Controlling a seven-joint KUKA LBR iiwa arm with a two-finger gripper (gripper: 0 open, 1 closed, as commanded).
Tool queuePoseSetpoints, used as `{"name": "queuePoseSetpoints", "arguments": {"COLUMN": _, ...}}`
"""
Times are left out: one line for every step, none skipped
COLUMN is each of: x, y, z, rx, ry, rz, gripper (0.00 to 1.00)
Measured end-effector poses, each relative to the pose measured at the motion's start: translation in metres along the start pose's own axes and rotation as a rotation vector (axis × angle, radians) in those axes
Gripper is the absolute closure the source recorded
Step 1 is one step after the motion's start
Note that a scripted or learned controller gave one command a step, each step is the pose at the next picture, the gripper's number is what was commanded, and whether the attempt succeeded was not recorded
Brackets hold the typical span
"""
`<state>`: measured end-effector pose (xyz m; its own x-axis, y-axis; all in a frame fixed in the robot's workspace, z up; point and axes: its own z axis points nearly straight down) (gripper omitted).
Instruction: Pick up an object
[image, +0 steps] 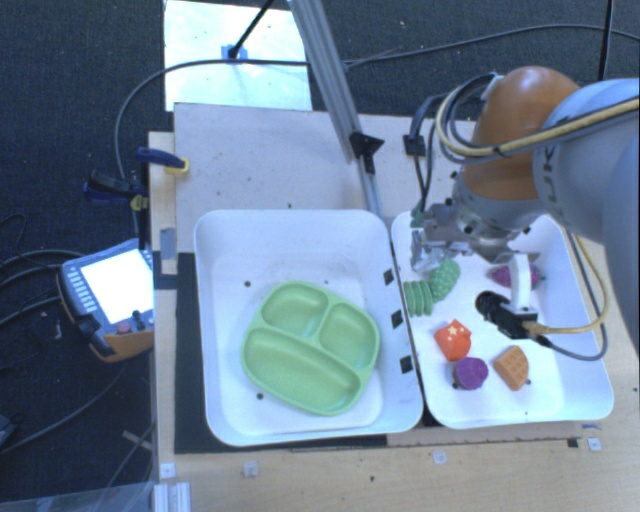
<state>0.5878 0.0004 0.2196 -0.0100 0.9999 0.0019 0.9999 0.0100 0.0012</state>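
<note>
My gripper (433, 248) hangs low over the back left part of the right bin (590, 395). Just below and in front of it lies a green ridged toy (431, 287), curved along the bin's left wall. Whether the gripper touches the toy I cannot tell. Further forward in the same bin lie a red-orange toy (453, 340), a purple toy (470, 373) and an orange waffle-like piece (511, 367). A pink toy (519, 273) sits behind the arm's cable.
The left bin (230, 260) holds a green divided plate (311, 346). A black connector with a yellow cable (503, 313) hangs from the arm over the right bin's middle. A metal pole (337, 85) slants over the back of the bench.
</note>
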Motion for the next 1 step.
{"name": "queuePoseSetpoints", "arguments": {"x": 0.0594, "y": -0.0117, "z": -0.0088, "rx": 0.0, "ry": 0.0, "rz": -0.001, "gripper": 1.0}}
